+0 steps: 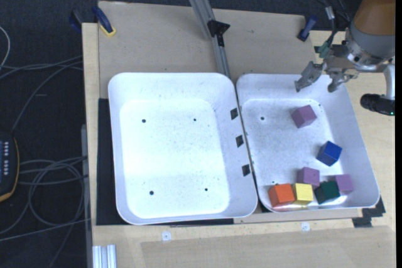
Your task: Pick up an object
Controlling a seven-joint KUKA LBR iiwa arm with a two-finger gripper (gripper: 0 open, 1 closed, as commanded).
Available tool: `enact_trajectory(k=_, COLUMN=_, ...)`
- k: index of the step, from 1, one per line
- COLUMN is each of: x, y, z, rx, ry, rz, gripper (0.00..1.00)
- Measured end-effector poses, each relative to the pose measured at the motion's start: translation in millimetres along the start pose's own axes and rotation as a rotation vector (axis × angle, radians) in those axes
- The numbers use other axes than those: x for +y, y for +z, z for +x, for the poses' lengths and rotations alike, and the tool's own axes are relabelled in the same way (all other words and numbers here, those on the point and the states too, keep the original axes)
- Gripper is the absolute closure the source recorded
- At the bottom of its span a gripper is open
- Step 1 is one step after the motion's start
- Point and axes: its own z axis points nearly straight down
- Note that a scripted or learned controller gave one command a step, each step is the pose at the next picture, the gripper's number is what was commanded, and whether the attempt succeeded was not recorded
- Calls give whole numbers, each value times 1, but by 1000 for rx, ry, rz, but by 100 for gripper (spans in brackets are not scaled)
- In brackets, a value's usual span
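The left bin sits beside the right bin. Along the right bin's near edge lie an orange cube, yellow cube, green cube and two purple cubes, with a blue cube by the right wall. Another purple cube lies toward the far edge, below the gripper, whose fingers are spread with nothing between them.

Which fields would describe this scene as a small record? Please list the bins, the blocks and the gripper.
arm: grey arm with orange band, entering from the right
gripper: two-finger gripper, open, holding nothing, over the far rim of the right bin
left bin: shallow white bin
right bin: shallow white bin, holding seven blocks
lone blocks: purple cube; blue cube
near-edge cluster: orange cube; yellow cube; green cube; small purple cube; another purple cube
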Motion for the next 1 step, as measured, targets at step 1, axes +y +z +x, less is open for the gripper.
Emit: enact_trajectory(k=1, x=0, y=0, z=0, rx=-1, ry=0, rz=0, gripper=0)
